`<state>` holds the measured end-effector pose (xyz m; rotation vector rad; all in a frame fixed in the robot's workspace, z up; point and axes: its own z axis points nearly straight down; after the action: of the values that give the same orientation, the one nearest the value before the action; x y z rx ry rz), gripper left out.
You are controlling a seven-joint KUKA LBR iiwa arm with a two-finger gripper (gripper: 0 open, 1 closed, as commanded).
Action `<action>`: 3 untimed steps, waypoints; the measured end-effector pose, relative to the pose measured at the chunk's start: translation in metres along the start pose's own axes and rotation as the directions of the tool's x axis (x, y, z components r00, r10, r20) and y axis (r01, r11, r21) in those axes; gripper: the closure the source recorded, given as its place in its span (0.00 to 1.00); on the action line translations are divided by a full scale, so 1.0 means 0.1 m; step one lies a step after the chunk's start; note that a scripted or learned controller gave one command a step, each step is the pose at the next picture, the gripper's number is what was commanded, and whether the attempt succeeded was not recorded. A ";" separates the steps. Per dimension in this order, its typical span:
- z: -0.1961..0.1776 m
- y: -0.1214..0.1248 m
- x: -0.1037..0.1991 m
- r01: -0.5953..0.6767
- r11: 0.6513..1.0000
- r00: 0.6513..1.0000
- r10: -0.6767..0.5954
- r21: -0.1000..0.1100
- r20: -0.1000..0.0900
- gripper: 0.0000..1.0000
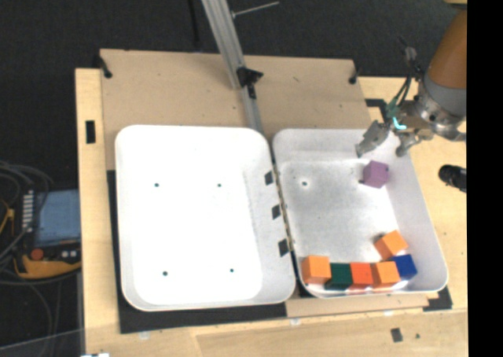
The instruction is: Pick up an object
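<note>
Even, fairly bright light from overhead; the left bin (196, 214) is washed nearly featureless by glare, shadows are faint, surroundings fall to black, and the whole view is slightly soft

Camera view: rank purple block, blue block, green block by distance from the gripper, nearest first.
From the gripper, at the right bin's far right corner:
1. purple block, just below the gripper, apart from the others.
2. blue block, near-right corner of the bin, at the right end of the row.
3. green block, further left in the same row.
</note>
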<state>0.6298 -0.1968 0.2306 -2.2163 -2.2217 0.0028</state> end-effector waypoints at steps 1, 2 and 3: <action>-0.03 0.01 -0.01 0.002 1.000 1.000 -0.002 -0.004 0.004 0.00; 0.57 -0.07 0.01 -0.002 1.000 1.000 0.002 0.001 0.003 0.00; 1.08 -0.09 -0.04 -0.005 1.000 1.000 0.006 -0.017 0.014 0.00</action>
<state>0.6203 -0.2006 0.1229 -2.2380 -2.2312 -0.0014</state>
